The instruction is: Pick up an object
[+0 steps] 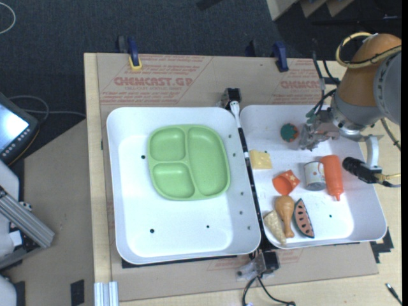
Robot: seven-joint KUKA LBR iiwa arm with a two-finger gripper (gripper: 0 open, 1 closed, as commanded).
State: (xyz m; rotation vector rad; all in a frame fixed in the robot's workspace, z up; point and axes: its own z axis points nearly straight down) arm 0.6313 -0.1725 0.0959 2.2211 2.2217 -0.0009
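Observation:
The right bin [357,225] holds several toy foods: a small green and red ball [289,131], a pale yellow cheese block [260,159], an orange-red piece [286,182], a grey tin can [313,174], an orange carrot [333,174], a chicken drumstick [285,213] and a watermelon slice [304,218]. My gripper [310,139] hangs low over the bin's back part, just right of the green ball and above the can. Nothing shows between its fingers.
The left bin [127,222] carries a green three-compartment plate [189,161]. A raised divider [245,164] separates the two bins. Blue clamps [134,53] [279,55] sit at the bench's back edge. The arm's orange band [370,69] rises at the right.

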